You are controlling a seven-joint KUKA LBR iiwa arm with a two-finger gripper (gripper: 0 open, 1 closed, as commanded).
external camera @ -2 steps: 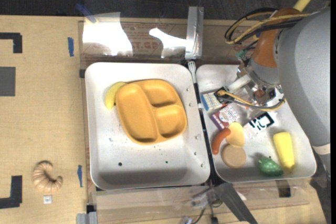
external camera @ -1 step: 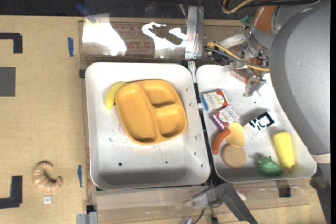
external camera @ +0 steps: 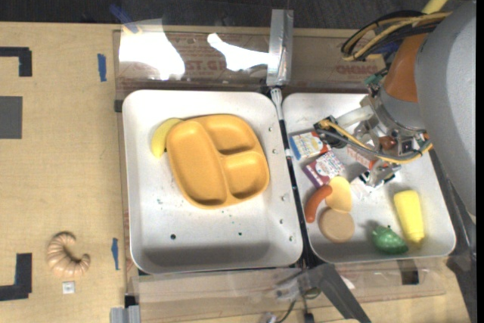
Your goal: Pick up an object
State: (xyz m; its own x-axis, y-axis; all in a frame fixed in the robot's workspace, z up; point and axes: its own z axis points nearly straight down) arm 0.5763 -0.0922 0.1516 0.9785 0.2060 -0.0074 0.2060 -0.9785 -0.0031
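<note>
Lower right, one green toy, one yellow corn cob, one tan disc and one orange sausage share the right bin. Jaws hover above; grip state indiscernible. One orange tray fills the left bin.

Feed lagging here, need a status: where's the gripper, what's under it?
Gripper low over right bin, nothing seen held. Yellow corn, green toy, orange sausage close by. Orange tray sits in left bin.
</note>
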